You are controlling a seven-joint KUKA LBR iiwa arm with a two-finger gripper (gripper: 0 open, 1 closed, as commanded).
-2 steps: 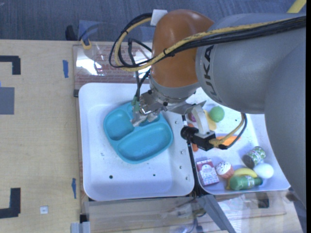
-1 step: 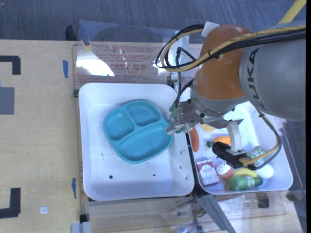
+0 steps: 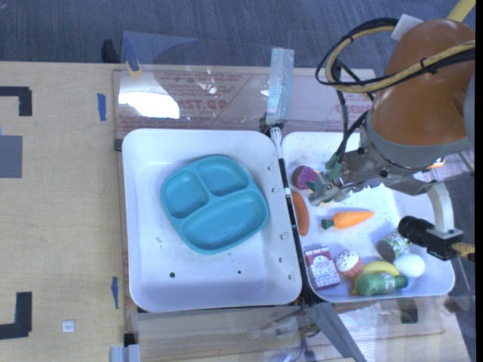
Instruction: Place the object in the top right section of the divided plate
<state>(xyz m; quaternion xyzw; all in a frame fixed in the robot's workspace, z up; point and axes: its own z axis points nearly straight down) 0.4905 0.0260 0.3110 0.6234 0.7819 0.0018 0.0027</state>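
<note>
Gripper (image 3: 326, 188) low over right bin (image 3: 441, 271), beside purple toy (image 3: 305, 176); finger state, target object unclear. Blue divided plate (image 3: 215, 202) in left bin (image 3: 151, 262).

Arm w/ orange band reaches over right bin (image 3: 441, 274); gripper (image 3: 326, 189) low near bin's left wall. Purple item (image 3: 305, 176) just left of it, orange sausage-like piece (image 3: 301, 213) just below-left, carrot (image 3: 349, 219) just below. Further below: red packet (image 3: 323, 267), green item (image 3: 377, 283), white egg (image 3: 411, 266). Blue divided plate (image 3: 215, 202) well left, in left bin (image 3: 143, 262).
</note>
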